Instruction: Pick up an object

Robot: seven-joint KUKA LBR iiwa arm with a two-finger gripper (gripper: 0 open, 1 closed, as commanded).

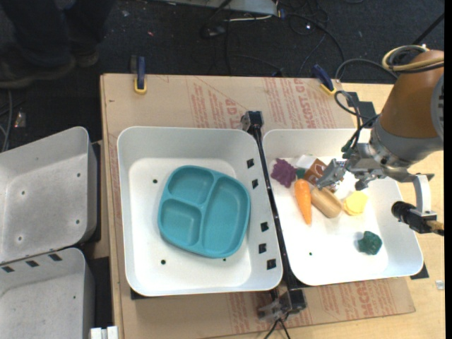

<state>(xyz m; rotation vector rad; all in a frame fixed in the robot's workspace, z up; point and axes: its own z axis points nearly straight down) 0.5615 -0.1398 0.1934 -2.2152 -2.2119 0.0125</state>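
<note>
fingers (pixel 344 176): state could not be told | carrot (pixel 303 200), bread roll (pixel 326 203) just below | bare bin floor (pixel 332 249) farther below

One fixed camera looks down at a slant from above the surface (pixel 183 104), from some way off. Both white bins fit in its frame: the left bin (pixel 134 189) near the middle and the right bin (pixel 395 260) toward the right. The arm (pixel 417 111) enters from the right edge, and dark floor (pixel 70 27) with cables lies along the top.
</note>
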